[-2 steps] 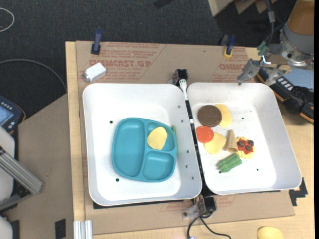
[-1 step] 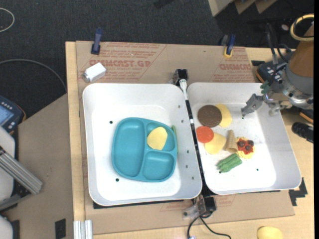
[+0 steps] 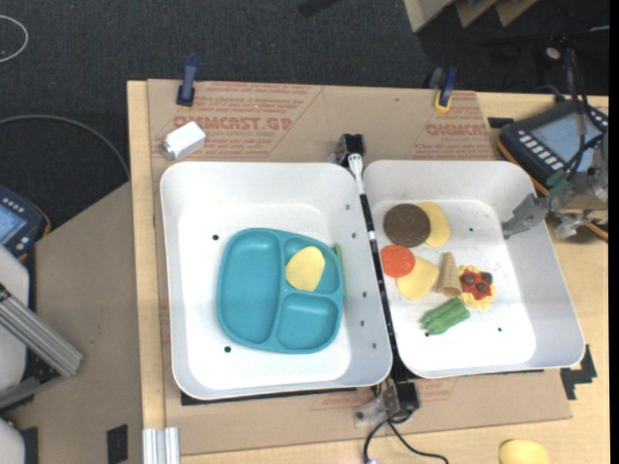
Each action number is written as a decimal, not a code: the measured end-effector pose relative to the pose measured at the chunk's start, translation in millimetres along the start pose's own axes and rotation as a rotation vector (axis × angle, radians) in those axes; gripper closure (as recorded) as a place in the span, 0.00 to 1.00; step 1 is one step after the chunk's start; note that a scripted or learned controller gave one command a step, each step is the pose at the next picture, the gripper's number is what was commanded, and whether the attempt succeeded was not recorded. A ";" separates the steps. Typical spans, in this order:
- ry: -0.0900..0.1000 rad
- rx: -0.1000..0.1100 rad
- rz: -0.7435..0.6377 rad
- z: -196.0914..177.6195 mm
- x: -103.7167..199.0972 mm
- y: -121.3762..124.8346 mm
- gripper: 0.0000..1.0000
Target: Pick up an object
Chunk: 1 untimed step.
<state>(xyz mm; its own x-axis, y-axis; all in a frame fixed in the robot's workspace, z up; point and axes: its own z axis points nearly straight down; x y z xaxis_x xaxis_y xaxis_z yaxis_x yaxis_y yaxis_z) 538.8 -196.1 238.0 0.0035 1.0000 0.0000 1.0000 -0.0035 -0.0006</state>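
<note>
Claw at right bin's right rim, fingers apparently apart, clamped on nothing. Toy foods cluster in right bin: brown disc, green vegetable. Left bin holds teal divided tray carrying a yellow piece.

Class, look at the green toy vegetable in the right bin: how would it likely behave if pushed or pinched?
The green toy vegetable looks long and rounded, so it may roll sideways if nudged. Its bumpy, plastic-like surface suggests it is stiff and light. It lies close to the yellow wedge, which it might jostle.
</note>
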 end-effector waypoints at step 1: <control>-0.001 -0.001 0.001 -44.2 -30.1 -62.1 0.00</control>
<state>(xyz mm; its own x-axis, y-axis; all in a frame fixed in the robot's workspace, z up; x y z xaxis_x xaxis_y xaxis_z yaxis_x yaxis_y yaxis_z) 476.6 -226.0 282.2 0.0044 1.0000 -0.0011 1.0000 -0.0044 0.0008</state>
